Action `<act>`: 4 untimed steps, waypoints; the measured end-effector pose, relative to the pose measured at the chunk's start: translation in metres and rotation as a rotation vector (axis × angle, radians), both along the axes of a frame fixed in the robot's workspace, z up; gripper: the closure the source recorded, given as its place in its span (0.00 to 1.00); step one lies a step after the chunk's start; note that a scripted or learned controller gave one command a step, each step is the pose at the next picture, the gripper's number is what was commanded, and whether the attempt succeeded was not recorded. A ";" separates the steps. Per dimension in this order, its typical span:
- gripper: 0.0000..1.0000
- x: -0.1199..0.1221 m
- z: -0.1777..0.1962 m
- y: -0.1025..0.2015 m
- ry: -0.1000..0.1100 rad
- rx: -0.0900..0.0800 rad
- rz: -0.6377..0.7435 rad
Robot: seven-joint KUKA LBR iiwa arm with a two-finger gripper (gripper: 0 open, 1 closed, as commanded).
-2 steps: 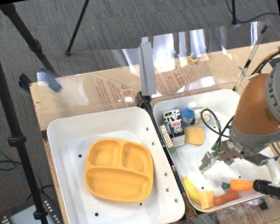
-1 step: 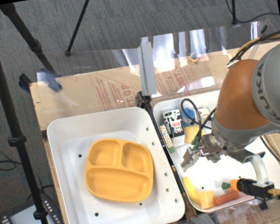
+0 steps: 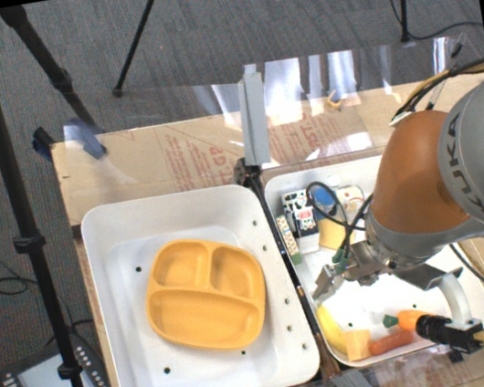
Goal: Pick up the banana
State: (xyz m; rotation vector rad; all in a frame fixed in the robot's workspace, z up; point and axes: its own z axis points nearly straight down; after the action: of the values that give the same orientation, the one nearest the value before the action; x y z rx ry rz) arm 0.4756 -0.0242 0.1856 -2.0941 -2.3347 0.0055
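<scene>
Yellow, the banana lay at the near left corner of the right bin, just beside a carrot. The pincer hung above it inside that bin; whether it was apart or together, I could not tell. An orange divided plate sat in the left bin

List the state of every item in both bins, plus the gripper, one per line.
Yellow divided plate: lying flat in the left bin, right way up.
Banana: lying at the near edge of the right bin, not gripped.
Carrot: lying flat beside the banana.
Gripper: low inside the right bin, above the banana, nothing visibly held.
Small carton: at the right bin's far end.
</scene>
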 end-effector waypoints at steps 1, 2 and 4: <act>0.00 0.000 0.000 0.000 0.000 0.000 0.000; 0.00 0.000 0.073 0.015 -0.001 -0.002 0.028; 0.00 -0.001 0.000 0.122 -0.001 -0.001 0.250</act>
State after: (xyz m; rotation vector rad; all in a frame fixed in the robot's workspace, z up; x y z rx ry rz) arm 0.4748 0.0976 0.1852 -1.7871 -2.5788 0.0067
